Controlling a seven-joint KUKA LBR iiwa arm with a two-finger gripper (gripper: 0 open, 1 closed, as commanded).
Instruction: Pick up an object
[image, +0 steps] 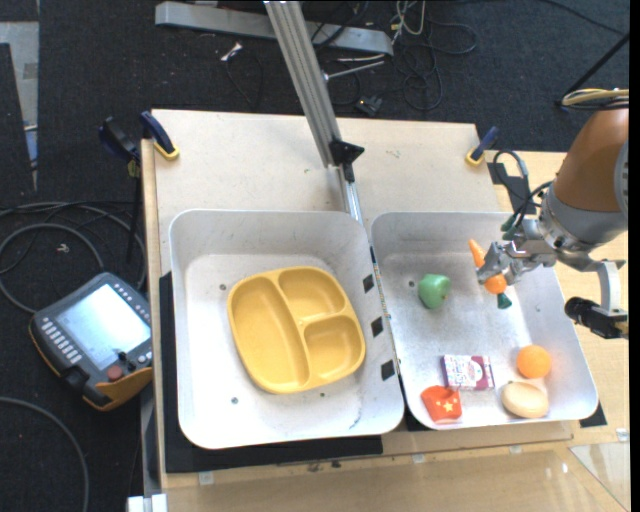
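My gripper (497, 264) hangs over the upper right part of the right bin (400, 240). It is shut on a small orange toy carrot (495, 284). The carrot's orange body sticks out on both sides of the fingers, and its green end (504, 299) points down toward the bin floor. A green round toy (434, 290) lies to the left of the gripper, apart from it.
Near the right bin's front edge lie a pink-and-white box (467, 372), a red piece (441, 403), an orange ball (533, 361) and a beige rounded piece (525, 399). The left bin (190, 300) holds a yellow divided plate (296, 327). A metal pole (315, 90) rises behind the bins.
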